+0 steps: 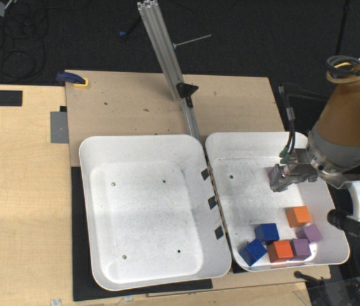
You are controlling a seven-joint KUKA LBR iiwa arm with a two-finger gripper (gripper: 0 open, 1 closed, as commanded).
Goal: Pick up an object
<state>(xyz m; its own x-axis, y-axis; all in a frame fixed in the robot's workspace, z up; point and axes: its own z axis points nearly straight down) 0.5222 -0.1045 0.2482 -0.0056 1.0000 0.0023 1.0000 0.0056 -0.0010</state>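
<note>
Grey metal hand [281, 177] hangs low over the right-hand shallow white plastic bin [243, 155], clear of the blocks. How far it is open: cannot tell; nothing visibly held.

Candidate objects cluster at that bin's near right corner: orange cube [299, 216], two purple cubes [311, 234], two blue cubes [267, 233], a second orange block [281, 250]. Probably crowded there against the wall, making access awkward.

Left-hand white bin [103, 164] sits on the wooden surface [135, 101]. No legible writing or labels.
</note>
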